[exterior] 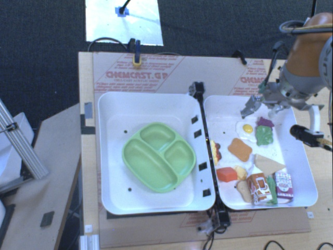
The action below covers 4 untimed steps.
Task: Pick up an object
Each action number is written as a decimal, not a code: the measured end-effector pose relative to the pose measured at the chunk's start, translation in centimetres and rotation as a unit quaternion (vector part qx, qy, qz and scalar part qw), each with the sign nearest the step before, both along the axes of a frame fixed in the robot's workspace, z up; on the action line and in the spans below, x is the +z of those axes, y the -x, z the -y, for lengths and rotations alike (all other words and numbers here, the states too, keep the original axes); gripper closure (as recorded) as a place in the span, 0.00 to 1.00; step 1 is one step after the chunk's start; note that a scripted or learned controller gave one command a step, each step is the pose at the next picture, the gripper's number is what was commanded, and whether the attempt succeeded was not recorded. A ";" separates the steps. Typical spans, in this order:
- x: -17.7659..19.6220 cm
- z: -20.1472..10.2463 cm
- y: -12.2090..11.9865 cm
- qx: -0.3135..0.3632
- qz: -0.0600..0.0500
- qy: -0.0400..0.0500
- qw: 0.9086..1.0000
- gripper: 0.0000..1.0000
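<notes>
- Gripper (258, 102) of the grey-and-orange KUKA arm (307, 61) is hanging over the far part of the right bin (304, 191), its fingers pointing down and toward the divider; whether they are parted or pressed together cannot be told from this slant, and nothing is showing between them.
- Lying just below the fingertips is a fried-egg toy (247, 128), with a green vegetable piece (264, 135) and a small purple piece (265, 122) just beside it.
- Sitting nearer the middle of the bin are an orange toast-like piece (240, 149), a tan wedge (268, 164) and a red block (227, 174); a cluster of small packets (270, 186) is crowding the near edge.
- Resting in the left bin (112, 113), well apart from the arm, is a green divided plate (158, 157).
- Judging from the layout, the arm is lining up a descent; the egg looks flat and hard to pinch, so the bulkier green piece is likely offering a surer hold.
- Coming down with fingers straddling one item alone, clear of neighbours, is what the step is calling for.
</notes>
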<state>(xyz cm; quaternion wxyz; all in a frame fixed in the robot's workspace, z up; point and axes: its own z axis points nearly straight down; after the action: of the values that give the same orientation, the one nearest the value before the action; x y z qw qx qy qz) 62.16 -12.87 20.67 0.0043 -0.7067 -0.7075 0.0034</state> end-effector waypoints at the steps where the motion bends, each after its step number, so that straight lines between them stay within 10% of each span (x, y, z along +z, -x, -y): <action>1: 0.7 0.0 -0.3 0.001 0.006 0.001 1.000 0.00; 4: -12.2 0.1 0.5 0.000 0.006 0.001 1.000 0.00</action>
<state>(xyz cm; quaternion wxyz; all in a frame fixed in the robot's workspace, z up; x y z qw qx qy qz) 61.65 -12.98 8.48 -0.0006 -0.7066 -0.7076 -0.0002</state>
